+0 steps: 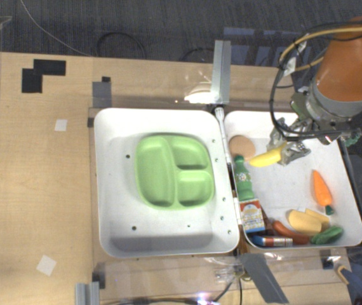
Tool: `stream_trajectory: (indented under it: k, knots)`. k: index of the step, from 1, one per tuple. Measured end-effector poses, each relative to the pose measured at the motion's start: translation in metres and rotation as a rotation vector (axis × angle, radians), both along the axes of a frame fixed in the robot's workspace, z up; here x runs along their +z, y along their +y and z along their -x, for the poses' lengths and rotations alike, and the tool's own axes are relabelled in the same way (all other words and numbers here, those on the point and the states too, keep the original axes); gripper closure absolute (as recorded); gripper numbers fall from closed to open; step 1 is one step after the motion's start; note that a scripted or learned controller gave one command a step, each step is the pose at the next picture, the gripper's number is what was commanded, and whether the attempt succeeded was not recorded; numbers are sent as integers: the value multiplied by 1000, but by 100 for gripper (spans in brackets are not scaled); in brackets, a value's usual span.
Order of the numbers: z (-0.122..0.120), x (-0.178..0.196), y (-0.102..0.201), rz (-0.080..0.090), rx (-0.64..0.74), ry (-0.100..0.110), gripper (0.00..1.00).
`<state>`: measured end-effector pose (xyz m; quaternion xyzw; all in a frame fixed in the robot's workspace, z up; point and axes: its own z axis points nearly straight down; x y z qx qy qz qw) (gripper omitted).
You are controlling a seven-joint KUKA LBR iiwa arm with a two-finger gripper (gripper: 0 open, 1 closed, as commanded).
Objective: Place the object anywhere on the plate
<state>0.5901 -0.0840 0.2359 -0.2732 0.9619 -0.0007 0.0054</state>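
From above, the gripper (287, 151) hangs over the upper part of the right bin (352, 189), and a yellow banana (265, 159) sticks out leftward from between its fingers (293, 152), which pinch the fruit's right end; the banana's free tip points toward the wall between the two bins. It appears lifted off the bin floor, though how far cannot be told. Just left of the banana lies a round tan ball (242, 147), close to its tip, and below that a green bottle (244, 192) lies lengthwise along the bin's left wall. An orange carrot (322, 189) lies near the right wall, well apart from the fingers, and a cluster of a pale yellow block (306, 221), a green pod (326, 234) and a red marker (276, 241) crowds the bottom edge. The white floor between the banana and that cluster is open. In the left bin (111, 196) the green plate (172, 171), split into compartments, sits at the middle with bare white floor all around it; the raised walls where the bins meet stand between the banana and the plate. The table (35, 170) stretches to the left of the bins.
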Motion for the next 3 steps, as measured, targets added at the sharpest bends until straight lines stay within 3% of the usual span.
stream_trajectory:
  k: [1, 2, 3]
  knots:
    - [21, -48, 59, 1, 203, 3, 100]
    - [36, -50, 102, 1, 304, 2, 100]
    - [17, -41, 163, 1, 417, 0, 100]
